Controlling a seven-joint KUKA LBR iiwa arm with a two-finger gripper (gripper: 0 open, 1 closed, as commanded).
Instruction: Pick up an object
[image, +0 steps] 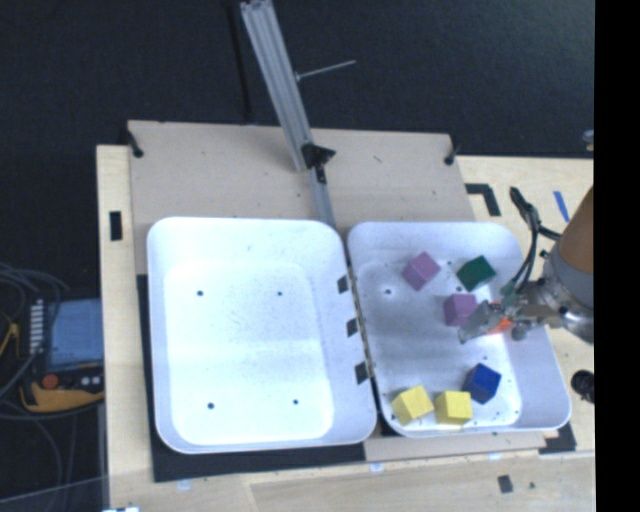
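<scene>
With the jaws' state not to be told, the gripper (484, 322) should be centred squarely over the near purple block (459, 307) in the right bin (535, 405) before closing.

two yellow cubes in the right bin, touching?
Cannot tell. In the camera view the left yellow cube and right yellow cube sit side by side at the near wall of the right bin, with no gap plainly visible between them.

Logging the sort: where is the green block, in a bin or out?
In: the green block lies inside the right bin, near its far right corner.
</scene>
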